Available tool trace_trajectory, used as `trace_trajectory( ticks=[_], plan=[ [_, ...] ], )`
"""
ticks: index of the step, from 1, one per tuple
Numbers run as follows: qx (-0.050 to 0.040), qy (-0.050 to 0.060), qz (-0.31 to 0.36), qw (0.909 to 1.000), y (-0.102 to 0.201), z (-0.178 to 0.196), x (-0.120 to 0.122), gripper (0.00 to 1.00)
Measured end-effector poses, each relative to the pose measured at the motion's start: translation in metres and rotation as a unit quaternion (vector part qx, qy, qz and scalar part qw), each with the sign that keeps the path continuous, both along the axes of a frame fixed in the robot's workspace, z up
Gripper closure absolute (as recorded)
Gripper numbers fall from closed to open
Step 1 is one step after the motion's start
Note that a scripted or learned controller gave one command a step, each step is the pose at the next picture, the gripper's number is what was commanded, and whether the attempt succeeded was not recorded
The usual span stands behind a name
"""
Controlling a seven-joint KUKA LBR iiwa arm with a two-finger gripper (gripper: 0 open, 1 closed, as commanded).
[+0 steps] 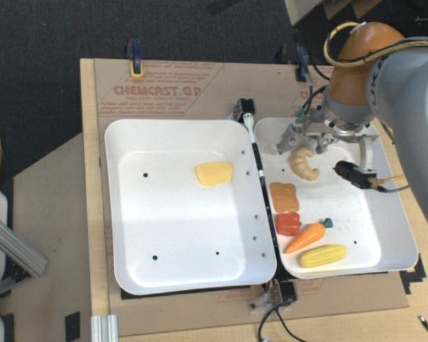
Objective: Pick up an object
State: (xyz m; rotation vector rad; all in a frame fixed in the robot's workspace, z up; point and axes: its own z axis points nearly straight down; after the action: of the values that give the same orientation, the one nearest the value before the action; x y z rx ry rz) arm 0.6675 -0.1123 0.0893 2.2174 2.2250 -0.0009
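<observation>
1. The bench carried two shallow white bins side by side: the left bin and the right bin, meeting along a dark central seam.
2. The left bin held one item, a flat pale yellow piece, lying in its upper right part, apart from all walls.
3. The right bin held five items. A croissant lay near the top of the bin. Below it, near the seam, sat a tan bread slice, with a red pepper touching its lower edge. A carrot with a green top lay slanted just right of the pepper, and a corn cob lay just below the carrot, near the bin's front wall.
4. The arm reached in from the right, its orange band above the wrist, over the upper part of the right bin.
5. The gripper was positioned directly over the croissant, at or touching its upper end. Whether the fingers were apart or closed could not be determined from this view, and no grasp on the croissant could be confirmed.
6. A black cable fitting hung beside the wrist, to the right of the croissant.
</observation>
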Motion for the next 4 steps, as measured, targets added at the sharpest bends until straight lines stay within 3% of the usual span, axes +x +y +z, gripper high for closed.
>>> trace_trajectory(
  ticks=[1, 2, 3, 4],
  plan=[
    [-0.0003, -0.003, -0.001, 1.0, -0.001, 0.02, 0.0, 1.0],
    [-0.0011, -0.002, -0.003, 1.0, -0.036, 0.037, -0.001, 1.0],
    [-0.0007, -0.002, -0.002, 1.0, -0.051, 0.038, -0.001, 1.0],
    [0.0005, 0.001, -0.001, 1.0, -0.044, 0.024, -0.001, 1.0]
  ],
)
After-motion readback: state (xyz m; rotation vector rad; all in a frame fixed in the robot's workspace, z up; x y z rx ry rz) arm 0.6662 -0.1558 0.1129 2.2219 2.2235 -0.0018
